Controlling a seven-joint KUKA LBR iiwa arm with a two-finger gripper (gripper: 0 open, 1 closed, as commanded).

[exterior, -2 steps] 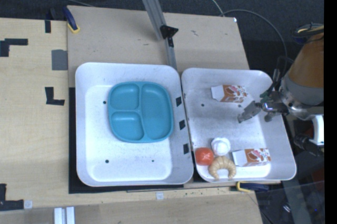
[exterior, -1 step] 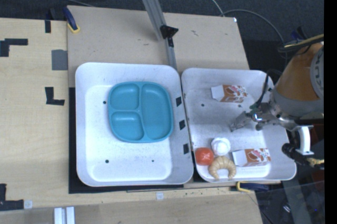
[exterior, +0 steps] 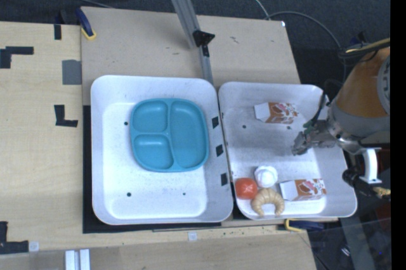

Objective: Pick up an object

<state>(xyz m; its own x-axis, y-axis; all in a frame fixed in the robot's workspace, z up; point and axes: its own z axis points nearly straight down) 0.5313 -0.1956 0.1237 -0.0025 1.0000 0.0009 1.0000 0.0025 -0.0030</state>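
Gripper (exterior: 303, 143): low over the right bin (exterior: 247, 135), 3 o'clock side; whether open or closed, cannot tell.
Croissant (exterior: 268, 200): 6 o'clock.
Carton (exterior: 276, 112): 12 o'clock.

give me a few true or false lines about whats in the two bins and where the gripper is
1. The blue divided plate lies in the left bin. True.
2. The croissant sits on the plate. False: it lies in the right bin, near its front edge.
3. The gripper is over the right bin. True.
4. The tomato is between the gripper's fingers. False: it lies beside the croissant, apart from the gripper.
5. Two small cartons lie in the right bin. True: one at the back, one at the front.
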